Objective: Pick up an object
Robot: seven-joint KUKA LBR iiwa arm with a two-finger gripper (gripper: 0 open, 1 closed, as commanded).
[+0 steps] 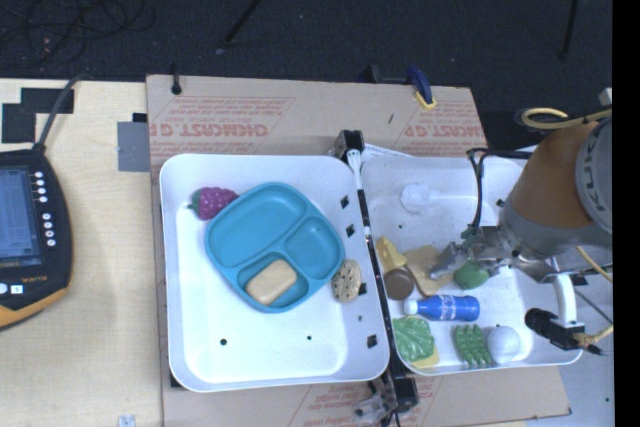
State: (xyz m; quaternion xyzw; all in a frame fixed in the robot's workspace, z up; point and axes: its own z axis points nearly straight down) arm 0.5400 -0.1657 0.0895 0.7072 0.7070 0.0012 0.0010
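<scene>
In the right bin (440,177), along its near edge, lie a green leafy toy (415,340), a green ridged piece (471,344) and a white ball (505,343), side by side from left to right. Just behind them a blue and white bottle (450,307) lies on its side, its white cap pointing toward the divider between the bins. Farther in, a brown round piece (398,284) sits against the divider, with a yellowish piece (387,253) just behind it and a tan flat piece (428,260) beside that. A green round object (470,275) rests right of the tan piece, directly at the gripper (466,262). The gripper is low in the bin over this cluster, with the green object touching or just beside it; whether the gripper is spread or pressed together cannot be told from this angle, and nothing can be seen clearly pinched. The arm (555,195), grey with an orange band, comes in over the bin's right edge.

In the left bin (260,355), the near half is bare white. A speckled cookie (346,281) leans by the divider. A blue divided plate (274,245) sits in the middle, tilted, with a tan bread-like piece (270,281) in its near compartment. A purple bunch of grapes (212,202) lies at the plate's far left corner.

A black handheld control pad (28,230) rests on the left edge of the worktop (100,335).
</scene>
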